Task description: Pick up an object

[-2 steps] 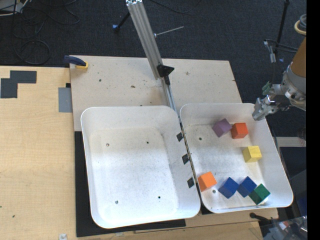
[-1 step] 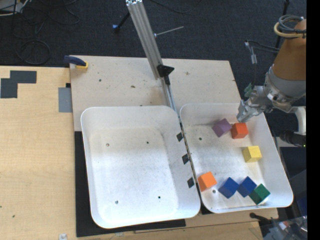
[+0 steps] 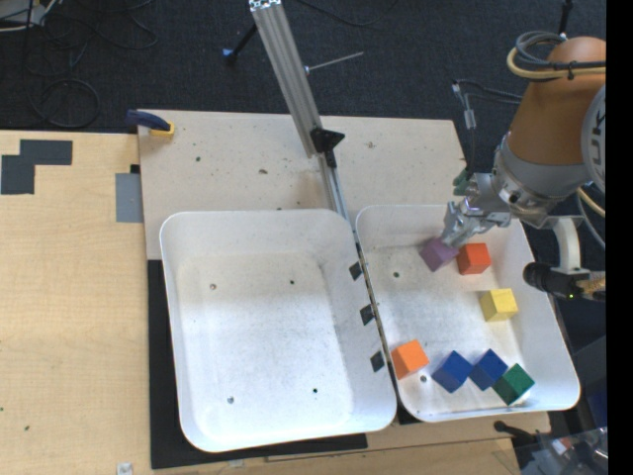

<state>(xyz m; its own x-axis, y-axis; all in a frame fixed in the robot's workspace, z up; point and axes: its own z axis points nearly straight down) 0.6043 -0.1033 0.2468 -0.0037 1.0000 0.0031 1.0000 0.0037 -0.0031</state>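
Two blocks crowd the gripper (image 3: 457, 234): the purple block (image 3: 435, 254) at its tip and the red-orange block (image 3: 474, 258) touching beside it, in the right bin (image 3: 564, 349). That neighbour could get nudged or snagged. Purple looks small, tilted, matte; from here I cannot tell the fingers' spread.

I log seven blocks in the right bin (image 3: 554, 364). Purple block (image 3: 435, 254) tilted at the far end, just beside a red-orange one (image 3: 475, 258). Yellow (image 3: 499, 304) mid-right. Near edge: orange (image 3: 408, 357), two blues (image 3: 452, 371) (image 3: 488, 367) touching, green (image 3: 515, 383) beside them.
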